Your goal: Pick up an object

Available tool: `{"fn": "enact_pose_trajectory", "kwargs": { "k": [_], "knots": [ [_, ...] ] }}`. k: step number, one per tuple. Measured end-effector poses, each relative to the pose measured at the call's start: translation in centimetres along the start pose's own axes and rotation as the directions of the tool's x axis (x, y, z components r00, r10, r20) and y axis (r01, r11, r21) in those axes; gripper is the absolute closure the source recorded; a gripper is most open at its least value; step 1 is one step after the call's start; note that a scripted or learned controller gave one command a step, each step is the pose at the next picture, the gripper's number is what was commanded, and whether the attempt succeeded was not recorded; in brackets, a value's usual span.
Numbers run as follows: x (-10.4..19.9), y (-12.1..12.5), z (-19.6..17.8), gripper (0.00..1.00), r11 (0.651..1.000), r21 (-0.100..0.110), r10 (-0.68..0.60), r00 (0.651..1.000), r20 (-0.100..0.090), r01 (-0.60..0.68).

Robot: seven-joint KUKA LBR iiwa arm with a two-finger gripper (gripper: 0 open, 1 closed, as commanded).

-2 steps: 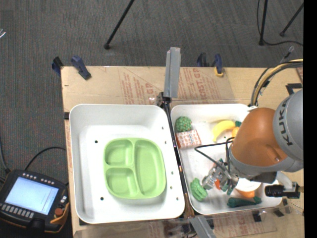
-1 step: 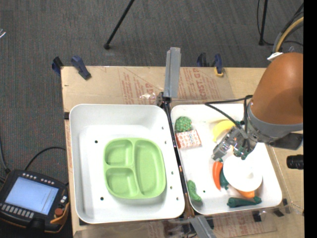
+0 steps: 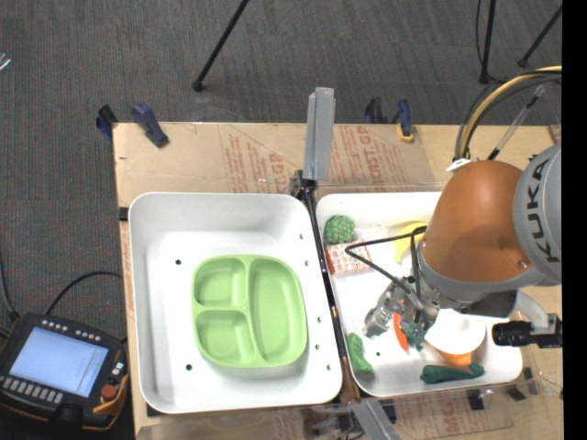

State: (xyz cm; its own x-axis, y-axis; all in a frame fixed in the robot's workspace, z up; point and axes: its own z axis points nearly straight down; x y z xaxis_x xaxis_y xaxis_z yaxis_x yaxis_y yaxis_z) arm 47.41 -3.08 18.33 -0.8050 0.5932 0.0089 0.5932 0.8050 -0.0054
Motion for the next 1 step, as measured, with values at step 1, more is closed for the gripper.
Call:
{"fn": "enact_pose_trajectory", "kwargs": {
  "k": [1],
  "knots": [
    [-0.74, -0.70, -6.02, 1.00, 0.984, -0.007, 0.176, 0.984, 0.008, -0.176]
  ]
}}
